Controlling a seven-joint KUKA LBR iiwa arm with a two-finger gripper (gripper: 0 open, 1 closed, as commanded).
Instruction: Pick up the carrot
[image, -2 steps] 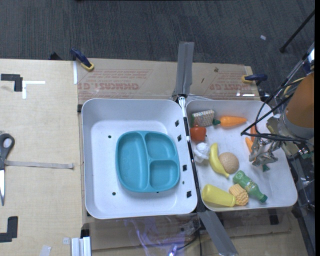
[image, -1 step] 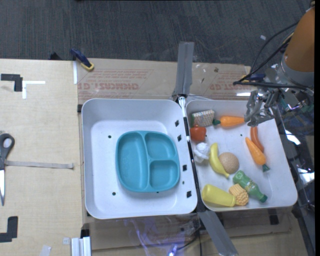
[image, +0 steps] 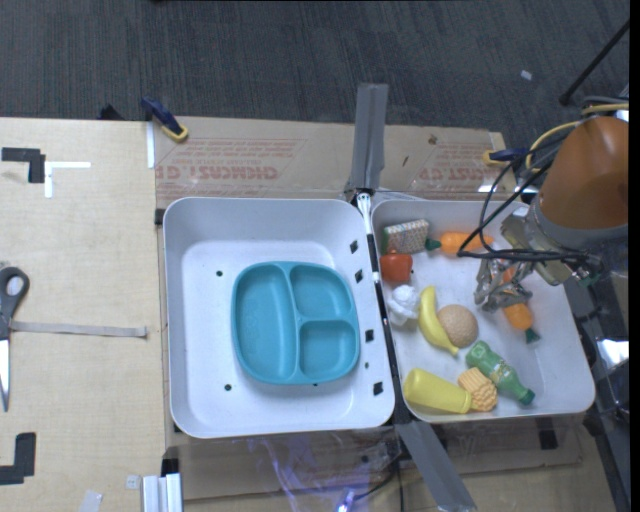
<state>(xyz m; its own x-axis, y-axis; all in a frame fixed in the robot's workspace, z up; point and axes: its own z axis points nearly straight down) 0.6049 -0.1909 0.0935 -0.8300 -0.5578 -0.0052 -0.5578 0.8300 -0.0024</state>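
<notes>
The carrot (image: 519, 317) is a short orange piece with a green tip, lying on the floor of the right bin (image: 560, 400) near its right wall. My gripper (image: 499, 286) hangs right over the carrot's upper left end and hides that end. Some orange shows through the metal parts of the gripper. A second orange piece with a green end (image: 454, 242) lies at the back of the same bin, to the left of the gripper.
The right bin also holds a red vegetable (image: 397, 267), a ridged block (image: 406, 236), a white crumpled item (image: 402, 304), a banana (image: 432, 320), a tan ball (image: 459, 324), a green bottle (image: 499, 371), corn (image: 479, 390) and a yellow bottle (image: 436, 391). A teal divided plate (image: 296, 322) fills the left bin (image: 190, 300).
</notes>
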